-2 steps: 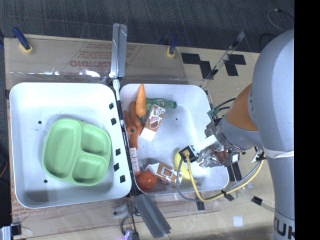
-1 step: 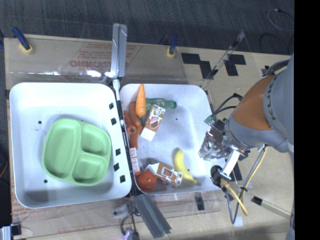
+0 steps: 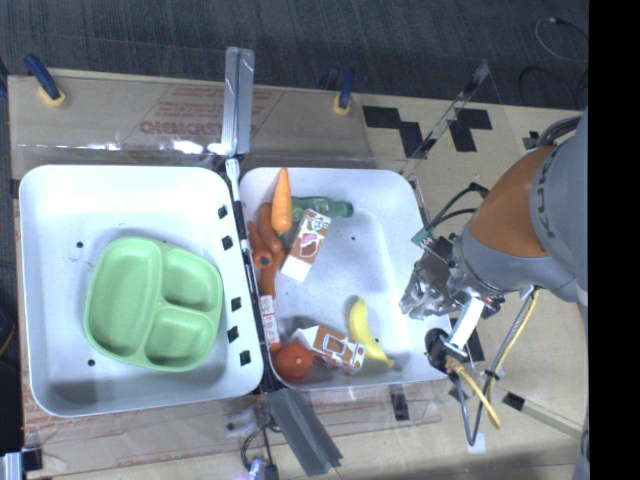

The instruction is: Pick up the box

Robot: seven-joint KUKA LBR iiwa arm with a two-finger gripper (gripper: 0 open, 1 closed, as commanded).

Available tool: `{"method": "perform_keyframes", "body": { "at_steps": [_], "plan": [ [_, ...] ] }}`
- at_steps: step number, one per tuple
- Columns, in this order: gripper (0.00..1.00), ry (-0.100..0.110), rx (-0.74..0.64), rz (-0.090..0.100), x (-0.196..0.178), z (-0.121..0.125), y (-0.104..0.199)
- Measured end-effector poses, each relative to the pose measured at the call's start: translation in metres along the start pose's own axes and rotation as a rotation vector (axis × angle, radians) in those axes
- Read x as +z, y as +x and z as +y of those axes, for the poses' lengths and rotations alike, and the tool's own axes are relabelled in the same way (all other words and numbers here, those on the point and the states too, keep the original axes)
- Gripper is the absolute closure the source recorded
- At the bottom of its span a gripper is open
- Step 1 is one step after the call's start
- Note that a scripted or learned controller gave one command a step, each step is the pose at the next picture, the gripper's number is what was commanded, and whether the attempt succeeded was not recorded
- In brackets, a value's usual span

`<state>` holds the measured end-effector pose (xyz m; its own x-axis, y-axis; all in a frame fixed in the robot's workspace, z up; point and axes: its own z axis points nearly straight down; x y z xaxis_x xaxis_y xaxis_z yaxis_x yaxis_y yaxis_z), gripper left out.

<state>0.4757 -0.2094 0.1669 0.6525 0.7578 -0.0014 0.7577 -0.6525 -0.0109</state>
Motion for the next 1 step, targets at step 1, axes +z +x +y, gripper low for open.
{"method": "perform_keyframes", "body": {
  "at_steps": [1],
  "plan": [
    [1.00, -0.007, 0.215, 0.002, -0.0691, -0.0652, 0.0766]
  ]
}}
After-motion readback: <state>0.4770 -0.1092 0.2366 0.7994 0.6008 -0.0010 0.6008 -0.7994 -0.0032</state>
